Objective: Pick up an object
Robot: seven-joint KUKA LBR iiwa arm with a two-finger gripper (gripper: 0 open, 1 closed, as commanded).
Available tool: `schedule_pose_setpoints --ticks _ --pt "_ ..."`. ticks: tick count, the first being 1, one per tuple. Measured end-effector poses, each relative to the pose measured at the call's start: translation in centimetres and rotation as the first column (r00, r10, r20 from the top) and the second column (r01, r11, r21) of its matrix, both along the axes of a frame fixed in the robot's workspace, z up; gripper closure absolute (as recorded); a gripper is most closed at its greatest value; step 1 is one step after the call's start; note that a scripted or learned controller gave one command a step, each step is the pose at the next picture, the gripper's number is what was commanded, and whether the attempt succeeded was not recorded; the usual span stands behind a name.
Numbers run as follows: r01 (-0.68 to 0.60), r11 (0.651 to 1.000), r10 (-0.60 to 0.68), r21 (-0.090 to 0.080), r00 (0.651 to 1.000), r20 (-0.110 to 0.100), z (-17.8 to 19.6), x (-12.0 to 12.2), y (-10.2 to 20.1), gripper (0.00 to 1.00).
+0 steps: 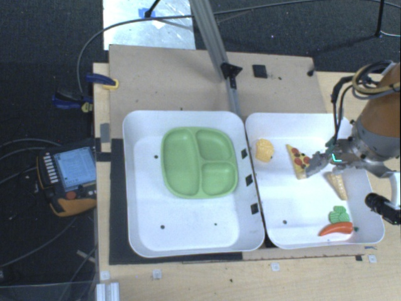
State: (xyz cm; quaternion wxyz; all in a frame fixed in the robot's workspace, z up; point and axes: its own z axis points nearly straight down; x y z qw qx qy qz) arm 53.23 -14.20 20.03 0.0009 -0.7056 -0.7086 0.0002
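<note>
Nearest to me, along the bottom of the camera view, I see the front edge of the counter (188, 269) and the front walls of two shallow white bins set side by side. In the right bin (294, 231), close to its front right corner, lies a toy carrot (336, 229), orange with a green leafy top. Farther back in that bin, near the right wall, a pale cone-shaped piece (337, 184) lies flat. Just beyond it is my end effector (318, 162), reaching in from the right on the grey arm (376, 137) with its orange band; its tip sits right against a toy pizza slice (299, 160), yellow with red dots, but I cannot tell whether the fingers are spread or pressed together, nor whether they grip the slice. To the left of the slice, near the wall shared by the bins, rests a small yellow rounded toy (264, 150). In the left bin (188, 227), a green divided plate (200, 162) with three compartments lies toward the back half. Off the counter's left side a handheld control pendant (70, 173) with a blue screen rests on dark carpet, and farther back a blue and yellow clamp (100, 80) grips the counter's corner.
</note>
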Motion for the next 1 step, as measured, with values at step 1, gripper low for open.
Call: schedule_pose_setpoints --ticks 1 --pt "0.000 1.000 0.000 -0.001 1.000 0.003 0.11 0.08 -0.01 0.00"
